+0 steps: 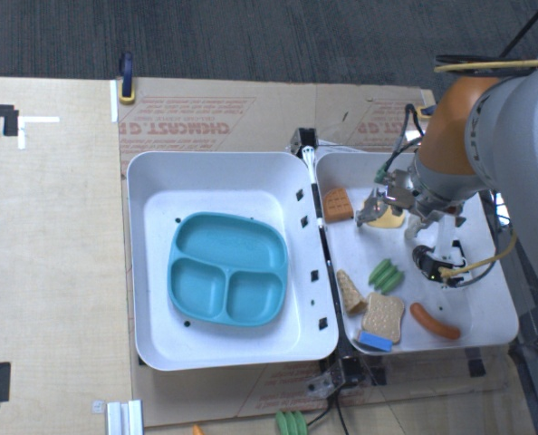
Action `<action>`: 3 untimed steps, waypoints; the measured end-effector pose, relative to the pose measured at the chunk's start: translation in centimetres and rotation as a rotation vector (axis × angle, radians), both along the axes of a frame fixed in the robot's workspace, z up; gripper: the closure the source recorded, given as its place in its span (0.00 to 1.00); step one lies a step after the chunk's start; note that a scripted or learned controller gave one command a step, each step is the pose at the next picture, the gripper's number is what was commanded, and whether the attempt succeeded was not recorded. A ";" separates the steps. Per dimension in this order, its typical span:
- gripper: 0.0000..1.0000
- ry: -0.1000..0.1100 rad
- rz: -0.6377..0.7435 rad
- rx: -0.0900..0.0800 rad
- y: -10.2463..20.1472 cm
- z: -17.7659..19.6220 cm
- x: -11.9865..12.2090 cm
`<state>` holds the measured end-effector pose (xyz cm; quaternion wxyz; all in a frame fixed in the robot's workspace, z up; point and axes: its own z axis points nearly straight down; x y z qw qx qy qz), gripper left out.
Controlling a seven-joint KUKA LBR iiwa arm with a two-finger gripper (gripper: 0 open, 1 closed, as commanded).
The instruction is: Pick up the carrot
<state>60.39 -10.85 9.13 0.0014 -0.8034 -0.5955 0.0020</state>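
Green clutter (292, 421) sits on the bench's near edge. Behind it, the carrot (435, 322) lies in the right bin's (486, 333) front corner, beside bread (383, 315). The gripper (378, 210) hovers well apart (claw state: cannot tell). Judging by this, it is at the approach step and must next travel forward and descend.

Item inspected: carrot (435, 322). It is a short, slender, rod-shaped piece, orange-red in colour, with rounded ends and a smooth surface; fine detail cannot be resolved. It lies flat on the floor of the right bin (483, 308), in that bin's near right corner, close to the near wall. Its long axis runs at a slant, the left end farther from the camera and the right end nearer. It lies free, just to the right of a bread slice (383, 315), with a narrow gap between them.
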 end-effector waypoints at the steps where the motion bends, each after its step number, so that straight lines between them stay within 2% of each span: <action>1: 0.00 -0.003 -0.190 -0.002 1.1 0.1 5.1; 2: 0.00 0.002 -0.357 -0.001 0.8 0.0 1.2; 3: 1.00 0.008 -0.353 -0.002 0.7 0.8 1.1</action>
